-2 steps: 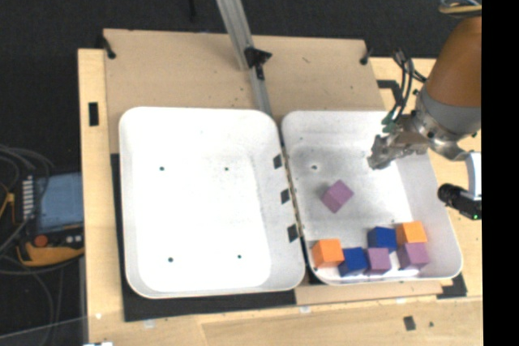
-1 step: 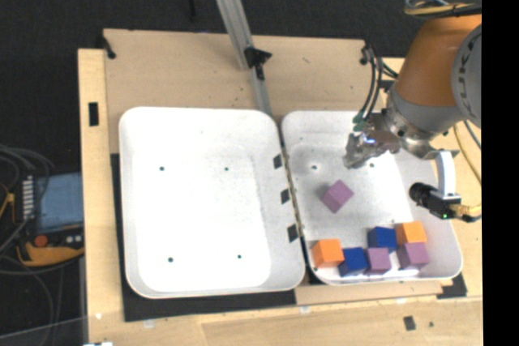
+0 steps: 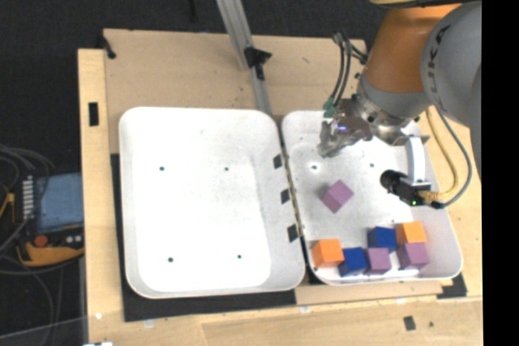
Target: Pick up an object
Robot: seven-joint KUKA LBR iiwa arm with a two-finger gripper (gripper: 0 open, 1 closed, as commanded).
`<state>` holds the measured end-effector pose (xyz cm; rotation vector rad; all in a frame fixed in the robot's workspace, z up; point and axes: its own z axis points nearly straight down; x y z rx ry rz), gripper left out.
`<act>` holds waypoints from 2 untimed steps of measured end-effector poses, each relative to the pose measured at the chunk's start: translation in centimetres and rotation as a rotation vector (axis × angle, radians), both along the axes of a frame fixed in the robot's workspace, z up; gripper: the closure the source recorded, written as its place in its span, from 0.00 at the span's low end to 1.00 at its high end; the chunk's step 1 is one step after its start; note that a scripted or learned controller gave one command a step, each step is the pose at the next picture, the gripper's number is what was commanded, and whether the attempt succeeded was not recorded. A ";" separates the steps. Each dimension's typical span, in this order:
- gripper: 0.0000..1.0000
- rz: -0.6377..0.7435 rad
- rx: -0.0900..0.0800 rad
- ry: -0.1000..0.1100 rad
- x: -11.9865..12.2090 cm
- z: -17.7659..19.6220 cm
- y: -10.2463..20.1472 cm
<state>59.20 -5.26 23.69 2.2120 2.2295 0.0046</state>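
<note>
My gripper (image 3: 332, 138) hangs over the far left part of the right bin (image 3: 302, 143), reached down from the orange and grey arm. A purple cube (image 3: 337, 195) lies alone in the middle of that bin, below and slightly right of the gripper and apart from it. Along the bin's near edge sit an orange block (image 3: 328, 252), a blue block (image 3: 354, 260), a purple block (image 3: 379, 259), another blue block (image 3: 382, 237), an orange block (image 3: 412, 232) and a purple block (image 3: 415, 254). I see nothing between the fingers.
The left bin (image 3: 199, 198) lies beside the right one, joined by black clips at the shared edge. A slanted metal pole (image 3: 231, 8) rises behind the bins. Cables and a black fitting (image 3: 403, 186) hang by the right bin's far side.
</note>
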 end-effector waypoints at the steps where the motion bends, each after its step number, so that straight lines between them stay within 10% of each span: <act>1: 1.00 0.000 0.000 0.001 1.2 1.0 4.8; 2: 1.00 -0.002 -0.002 0.002 2.5 -0.4 9.9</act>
